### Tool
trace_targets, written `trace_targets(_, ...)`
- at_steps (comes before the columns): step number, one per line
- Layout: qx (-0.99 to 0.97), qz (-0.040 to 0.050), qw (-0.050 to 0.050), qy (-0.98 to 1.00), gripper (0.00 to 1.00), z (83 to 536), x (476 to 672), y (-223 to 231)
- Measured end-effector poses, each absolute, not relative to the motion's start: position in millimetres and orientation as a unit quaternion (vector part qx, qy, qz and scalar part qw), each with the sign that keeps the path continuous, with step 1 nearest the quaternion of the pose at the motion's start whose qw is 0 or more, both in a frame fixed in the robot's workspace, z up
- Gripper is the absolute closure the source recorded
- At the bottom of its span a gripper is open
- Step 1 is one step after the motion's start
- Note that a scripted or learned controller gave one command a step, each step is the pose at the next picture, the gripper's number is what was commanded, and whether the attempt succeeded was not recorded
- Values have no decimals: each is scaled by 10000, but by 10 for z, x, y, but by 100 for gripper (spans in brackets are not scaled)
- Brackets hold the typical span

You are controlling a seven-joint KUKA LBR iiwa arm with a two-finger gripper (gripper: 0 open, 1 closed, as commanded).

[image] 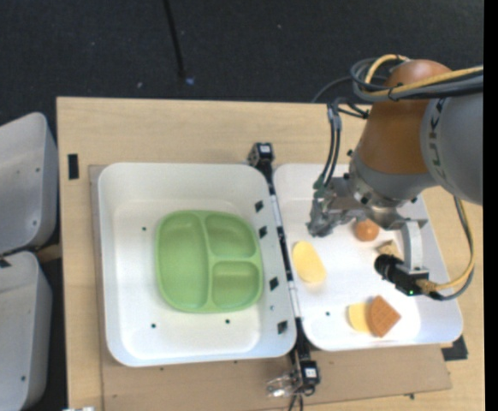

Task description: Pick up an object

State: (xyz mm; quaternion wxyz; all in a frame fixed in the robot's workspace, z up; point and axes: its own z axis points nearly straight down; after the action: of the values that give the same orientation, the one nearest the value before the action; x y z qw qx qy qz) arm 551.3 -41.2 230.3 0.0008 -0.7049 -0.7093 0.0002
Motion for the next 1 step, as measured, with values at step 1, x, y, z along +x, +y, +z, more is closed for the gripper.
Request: trace_targets(1,-7041,-11,-1,-7101,100,2389,5594,203)
